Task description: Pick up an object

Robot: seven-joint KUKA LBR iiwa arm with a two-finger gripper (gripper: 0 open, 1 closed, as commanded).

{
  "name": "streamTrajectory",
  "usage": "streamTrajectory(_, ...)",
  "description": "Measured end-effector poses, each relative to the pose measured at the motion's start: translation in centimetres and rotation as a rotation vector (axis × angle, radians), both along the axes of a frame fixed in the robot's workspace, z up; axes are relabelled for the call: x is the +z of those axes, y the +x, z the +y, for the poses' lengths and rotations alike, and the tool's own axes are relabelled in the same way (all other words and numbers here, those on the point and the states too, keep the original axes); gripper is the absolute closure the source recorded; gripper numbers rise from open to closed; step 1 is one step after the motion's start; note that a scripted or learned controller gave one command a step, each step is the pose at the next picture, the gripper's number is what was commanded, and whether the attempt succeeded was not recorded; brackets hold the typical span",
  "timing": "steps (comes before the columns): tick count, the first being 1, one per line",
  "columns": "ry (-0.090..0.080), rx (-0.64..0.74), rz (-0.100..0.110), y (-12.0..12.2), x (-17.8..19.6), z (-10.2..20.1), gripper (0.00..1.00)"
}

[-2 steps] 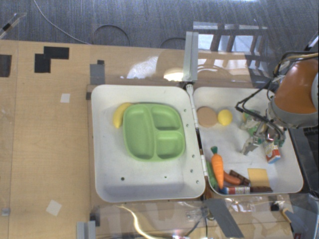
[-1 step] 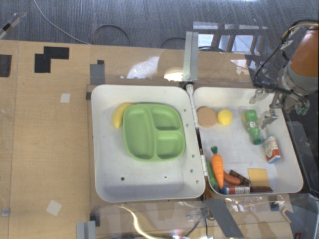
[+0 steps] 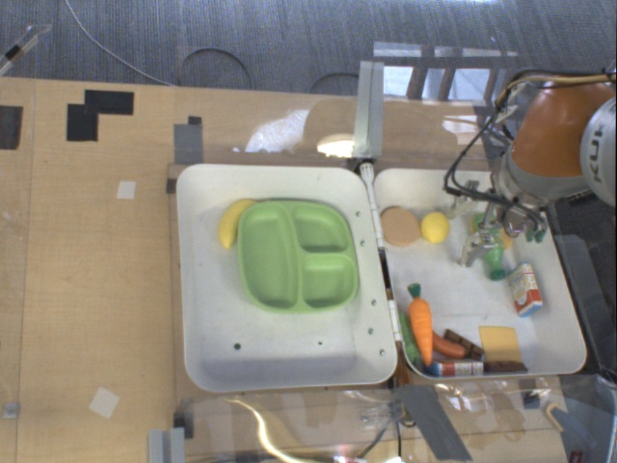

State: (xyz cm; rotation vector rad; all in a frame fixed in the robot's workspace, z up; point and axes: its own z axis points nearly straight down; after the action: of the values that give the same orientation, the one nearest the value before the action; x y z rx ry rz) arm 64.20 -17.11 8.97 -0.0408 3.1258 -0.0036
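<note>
Pincer (image 3: 485,242) low in the right bin (image 3: 569,355), over a green thing (image 3: 495,258).

Two white bins side by side, arm (image 3: 559,138) in from the right. Far left of the pincer, in the left bin (image 3: 202,355), a green divided tray (image 3: 295,255) with a banana (image 3: 229,222) tucked at its far edge. Just left of the pincer, a tan round disc (image 3: 399,226) and a yellow lemon (image 3: 435,227). Right of it, a small red-and-white carton (image 3: 525,290). Below, toward the near rim, a carrot (image 3: 420,328) with green top, a yellow block (image 3: 499,341), some small dark pieces. Green thing small, upright, bottle-like, directly at the metal fingers; cannot tell how far the pincer gapes or whether it has hold.
</note>
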Motion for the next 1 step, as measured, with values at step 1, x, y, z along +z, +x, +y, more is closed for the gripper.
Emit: streamTrajectory(1, -0.001, 0.006, 0.004, -4.54, -0.12, -3.13, 0.00)
